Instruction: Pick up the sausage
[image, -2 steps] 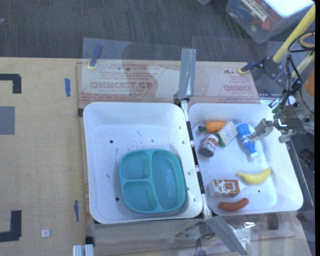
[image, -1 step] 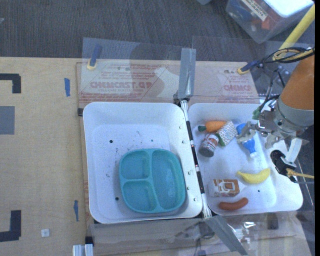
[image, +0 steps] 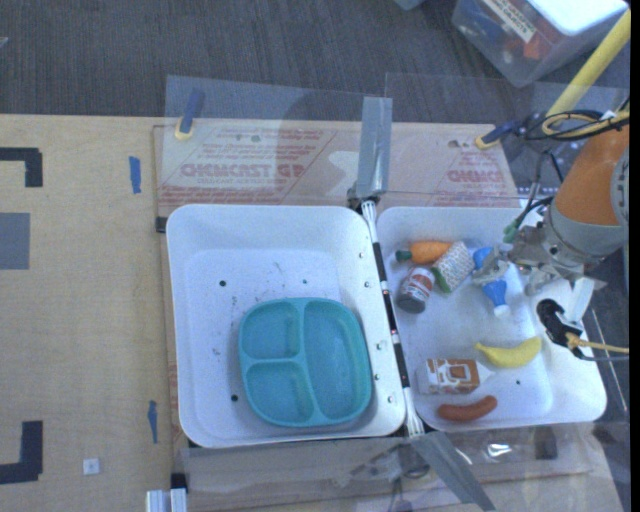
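The arm shows 1 broad orange band over a grey, rounded wrist section. Below it sits a cluster of pale metal gripper hardware with a white part and a black oval piece at its lower end. Dark cables loop near the orange band, and 1 thin yellow cable trails off beside the black piece.

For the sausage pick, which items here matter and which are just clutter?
Belongs to the job:
sausage, near the right bin's front edge
hand, over that bin's far right side

Just lying about:
banana
carrot
small can
snack box
teal tray
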